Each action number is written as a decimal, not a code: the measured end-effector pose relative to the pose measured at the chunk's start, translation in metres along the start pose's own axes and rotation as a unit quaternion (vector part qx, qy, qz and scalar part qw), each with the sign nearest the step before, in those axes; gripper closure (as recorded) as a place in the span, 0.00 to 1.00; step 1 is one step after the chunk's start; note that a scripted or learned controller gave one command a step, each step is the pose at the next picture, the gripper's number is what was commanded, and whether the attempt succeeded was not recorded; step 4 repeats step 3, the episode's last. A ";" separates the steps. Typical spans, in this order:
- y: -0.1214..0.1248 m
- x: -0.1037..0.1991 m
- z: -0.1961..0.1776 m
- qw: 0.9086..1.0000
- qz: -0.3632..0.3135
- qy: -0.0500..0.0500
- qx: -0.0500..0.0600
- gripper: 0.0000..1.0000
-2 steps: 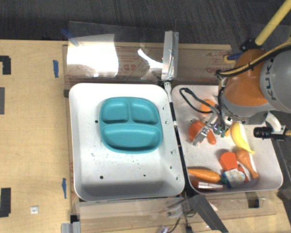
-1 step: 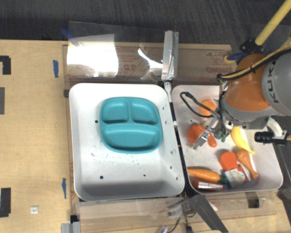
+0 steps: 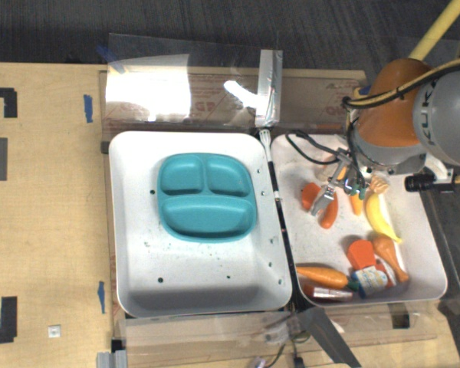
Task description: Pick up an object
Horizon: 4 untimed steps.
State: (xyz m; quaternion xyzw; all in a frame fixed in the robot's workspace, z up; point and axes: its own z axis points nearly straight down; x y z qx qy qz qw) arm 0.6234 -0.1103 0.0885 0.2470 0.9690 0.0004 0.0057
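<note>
My gripper (image 3: 326,199) hangs low over the upper left part of the right bin (image 3: 429,228), reaching in from the arm's orange-banded wrist (image 3: 387,106). Its tip sits between a small orange piece (image 3: 310,196) and an orange-red piece (image 3: 330,216), close to or touching both. I see nothing lifted clear of the bin floor. A yellow banana (image 3: 380,216) lies just right of the gripper, with a thin orange stick (image 3: 356,204) beside it.
Along the right bin's front lie a carrot (image 3: 322,276), an orange block (image 3: 360,252), an orange pear-shaped toy (image 3: 391,254) and a small labelled bottle (image 3: 372,280). The left bin (image 3: 138,274) holds a teal divided plate (image 3: 207,196). Black cables (image 3: 310,150) trail near the wrist.
</note>
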 end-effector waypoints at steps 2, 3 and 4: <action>0.003 0.009 0.000 1.000 -0.029 0.000 0.000 0.00; -0.015 0.057 -0.002 0.998 -0.064 0.000 -0.001 0.00; -0.015 0.057 -0.002 0.998 -0.064 0.000 -0.001 0.00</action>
